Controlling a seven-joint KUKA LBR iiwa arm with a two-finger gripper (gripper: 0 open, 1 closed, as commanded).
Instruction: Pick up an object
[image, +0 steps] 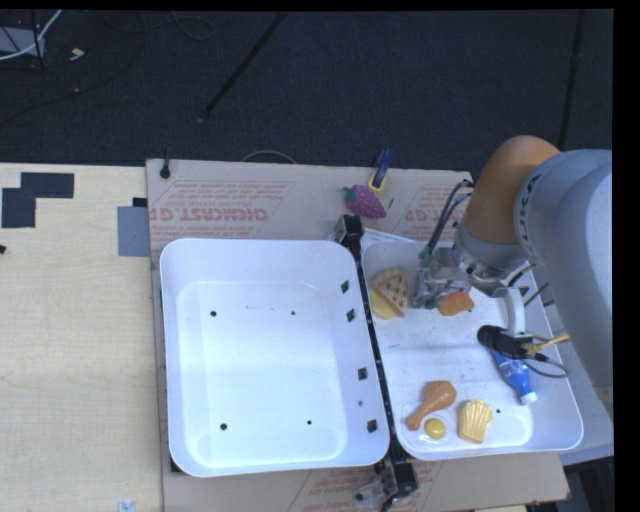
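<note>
One fixed camera looks down slantwise on both white bins.

Purple toy grapes lie on the cardboard sheet behind the bins

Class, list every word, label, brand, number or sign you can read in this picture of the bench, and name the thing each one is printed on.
"CHEMCRST. G": red print, upside down in the camera view, on the cardboard sheet behind the left bin; the last letters are uncertain.
More red print on the cardboard sheet, right of that and along its front edge: too blurred to read.
Blue tube in the right bin: any label is too small to read.
</note>
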